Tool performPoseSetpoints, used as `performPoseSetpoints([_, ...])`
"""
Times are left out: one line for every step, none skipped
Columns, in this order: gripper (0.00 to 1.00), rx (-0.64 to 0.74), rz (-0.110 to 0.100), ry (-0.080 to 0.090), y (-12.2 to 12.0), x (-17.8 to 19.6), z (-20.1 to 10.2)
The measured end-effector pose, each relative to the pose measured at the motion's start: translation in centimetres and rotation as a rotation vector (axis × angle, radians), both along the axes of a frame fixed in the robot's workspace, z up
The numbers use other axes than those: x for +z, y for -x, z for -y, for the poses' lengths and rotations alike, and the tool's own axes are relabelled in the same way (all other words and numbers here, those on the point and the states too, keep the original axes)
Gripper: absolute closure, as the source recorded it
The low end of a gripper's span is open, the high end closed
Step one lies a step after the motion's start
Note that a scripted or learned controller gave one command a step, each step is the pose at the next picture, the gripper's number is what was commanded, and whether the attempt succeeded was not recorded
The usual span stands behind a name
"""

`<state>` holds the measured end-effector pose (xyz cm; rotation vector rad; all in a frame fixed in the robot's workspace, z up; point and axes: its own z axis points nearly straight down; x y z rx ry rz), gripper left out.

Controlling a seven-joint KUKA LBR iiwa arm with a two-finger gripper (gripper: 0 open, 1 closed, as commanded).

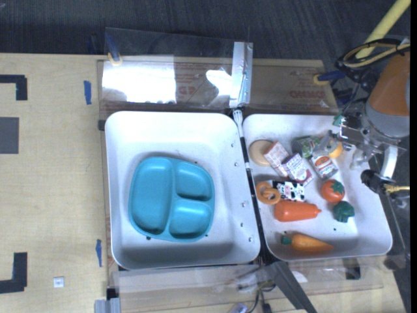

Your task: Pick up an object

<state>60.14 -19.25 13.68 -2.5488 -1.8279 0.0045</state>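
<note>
Crowded into the right bin [378, 237] are the small toy foods: a carrot [307, 242] near the bin's lower edge, a red piece [296, 210] above it, a tomato [332, 189] and a green piece [343, 210] toward the right wall, and packets [291, 163] with a round tan piece [260, 150] at centre and upper left. Open floor shows mainly at the lower right of that bin, while the left bin [124, 135] holds a blue divided plate [171, 197] with bare margin all round. At the frame's right edge the arm [391, 96] is partly cut off, and its gripper [374, 155] is too blurred to tell the jaws' state.

Grey arm [389, 103] enters from right, orange band showing, wrist angled down.
</note>
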Motion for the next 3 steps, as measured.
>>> performPoseSetpoints([0.00, 0.075, 0.002, 0.000, 6.8, 1.2, -4.7])
performPoseSetpoints([0.00, 0.318, 0.006, 0.002, 0.4, 1.9, -3.6])
performPoseSetpoints([0.00, 0.377, 0.006, 0.001, -3.6, -2.6, -0.6])
